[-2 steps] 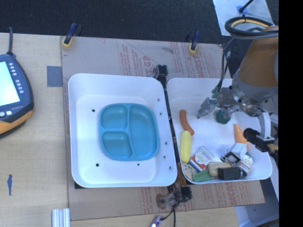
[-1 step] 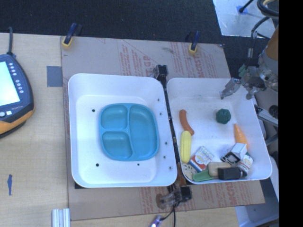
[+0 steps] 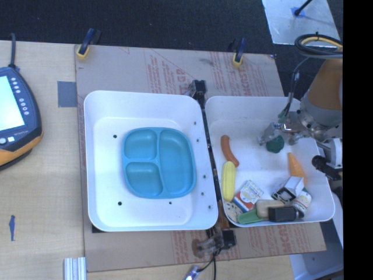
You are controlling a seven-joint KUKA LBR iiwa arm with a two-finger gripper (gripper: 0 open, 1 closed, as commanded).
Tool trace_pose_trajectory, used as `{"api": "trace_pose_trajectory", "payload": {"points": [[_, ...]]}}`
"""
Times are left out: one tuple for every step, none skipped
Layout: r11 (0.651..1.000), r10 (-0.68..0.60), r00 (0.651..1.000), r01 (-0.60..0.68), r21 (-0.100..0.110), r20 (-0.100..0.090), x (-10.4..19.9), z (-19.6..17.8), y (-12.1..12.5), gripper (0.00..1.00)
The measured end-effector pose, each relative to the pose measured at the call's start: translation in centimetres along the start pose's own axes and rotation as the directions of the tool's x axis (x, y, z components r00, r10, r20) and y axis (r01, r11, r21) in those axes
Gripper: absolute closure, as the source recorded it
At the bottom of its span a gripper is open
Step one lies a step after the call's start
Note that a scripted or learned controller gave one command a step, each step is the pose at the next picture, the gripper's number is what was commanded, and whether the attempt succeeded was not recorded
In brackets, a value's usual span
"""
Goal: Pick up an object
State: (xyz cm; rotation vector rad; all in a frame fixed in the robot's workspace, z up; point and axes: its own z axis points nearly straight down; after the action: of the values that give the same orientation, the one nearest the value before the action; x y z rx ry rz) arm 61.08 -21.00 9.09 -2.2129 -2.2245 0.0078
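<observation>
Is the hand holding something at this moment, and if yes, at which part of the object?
It cannot be told. The hand is low in the right bin, right at a dark green object, but no grasp is visible.

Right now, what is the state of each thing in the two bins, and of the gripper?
gripper: low in the right bin, at the dark green object
dark green object: on the bin floor, beside the gripper
blue plate: flat in the left bin
sausage: lying loose
corn: lying by the left wall
carrot: lying loose
</observation>
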Motion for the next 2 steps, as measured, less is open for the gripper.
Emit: {"api": "trace_pose_trajectory", "payload": {"points": [[1.0, -0.002, 1.0, 0.002, 0.0, 0.001, -0.1, -1.1, 0.1, 1.0], [1.0, -0.001, 1.0, 0.001, -0.002, 0.0, -0.2, -5.5, -4.8, 1.0]]}}
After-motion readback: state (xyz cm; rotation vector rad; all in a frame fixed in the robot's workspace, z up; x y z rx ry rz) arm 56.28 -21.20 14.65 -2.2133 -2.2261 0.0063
